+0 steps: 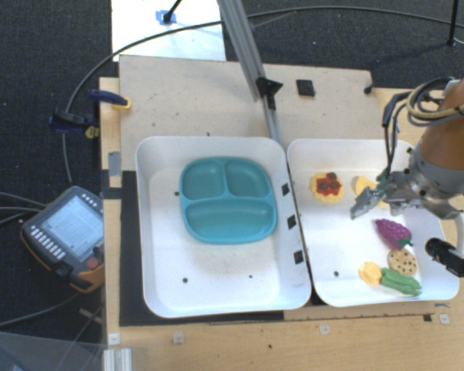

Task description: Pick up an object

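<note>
The right bin (pixel 332 246) holds several toy foods. A small pizza (pixel 327 186) lies near its back left. A yellow piece (pixel 362 185) lies just right of the pizza, partly covered by my gripper (pixel 368 202). The gripper hangs low over the bin's middle, between the yellow piece and a purple eggplant-like toy (pixel 392 231). Further front lie a cookie (pixel 403 262), a yellow chunk (pixel 370 273) and a green pod (pixel 402 283). Nothing shows in the gripper's grasp.
A teal divided plate (pixel 228 199) lies in the left bin (pixel 162 277). A slanted metal pole (pixel 247 45) crosses the bench behind the bins. A teach pendant (pixel 66 238) sits on the floor at the left.
</note>
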Tool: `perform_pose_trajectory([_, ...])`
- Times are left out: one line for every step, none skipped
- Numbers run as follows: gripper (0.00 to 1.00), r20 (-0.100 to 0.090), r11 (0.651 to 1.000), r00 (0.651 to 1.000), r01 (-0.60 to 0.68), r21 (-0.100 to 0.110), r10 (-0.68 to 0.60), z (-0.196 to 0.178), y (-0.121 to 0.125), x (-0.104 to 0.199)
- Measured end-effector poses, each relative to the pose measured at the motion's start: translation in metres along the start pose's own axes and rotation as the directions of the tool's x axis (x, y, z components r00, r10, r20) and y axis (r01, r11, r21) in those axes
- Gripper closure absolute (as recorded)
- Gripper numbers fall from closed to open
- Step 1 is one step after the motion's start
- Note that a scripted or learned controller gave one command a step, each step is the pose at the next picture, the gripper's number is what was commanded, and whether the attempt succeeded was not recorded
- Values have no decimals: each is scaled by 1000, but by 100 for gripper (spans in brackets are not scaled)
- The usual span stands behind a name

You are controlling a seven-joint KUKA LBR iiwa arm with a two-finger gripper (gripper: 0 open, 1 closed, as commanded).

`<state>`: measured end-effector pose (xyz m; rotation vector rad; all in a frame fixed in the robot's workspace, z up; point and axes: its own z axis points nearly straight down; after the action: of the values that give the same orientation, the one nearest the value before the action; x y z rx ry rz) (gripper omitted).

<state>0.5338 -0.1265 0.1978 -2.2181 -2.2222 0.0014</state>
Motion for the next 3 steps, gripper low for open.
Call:
perform_pose_trajectory([0,0,1000,1000,-1,0,1,43,-5,-1])
perform_pose_trajectory([0,0,1000,1000,0,0,0,86,-1,4])
perform_pose_trajectory([100,1,1000,1000,0,-5,0,73,0,3])
